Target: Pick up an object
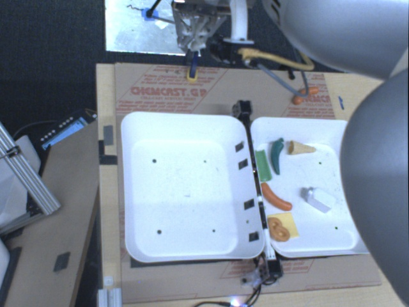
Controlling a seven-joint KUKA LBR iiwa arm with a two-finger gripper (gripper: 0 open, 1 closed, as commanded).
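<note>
Toys fill the right bin (332,248); fingers (192,42) up high, grip unclear.

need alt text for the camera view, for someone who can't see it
Two shallow white bins sit side by side on a bench, seen from above. The right bin holds a green pepper, an orange sausage, a cone-shaped piece, a grey block and a yellow square, while the grey arm looms over the right side.
</note>
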